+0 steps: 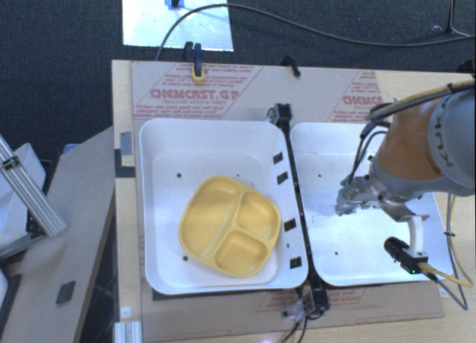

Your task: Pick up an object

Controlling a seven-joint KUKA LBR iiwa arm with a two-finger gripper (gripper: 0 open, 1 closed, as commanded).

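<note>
One fixed camera sits high above the table (245, 81), looking down at a slant. It stands far enough back to take in both white bins, the left bin (160, 148) and the right bin (327, 140), with the arm (416, 140) entering from the right edge.

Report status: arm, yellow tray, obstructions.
Gripper low over right white bin. Yellow divided plastic tray lies flat in left white bin, untouched. Bin divider between arm and tray.
</note>
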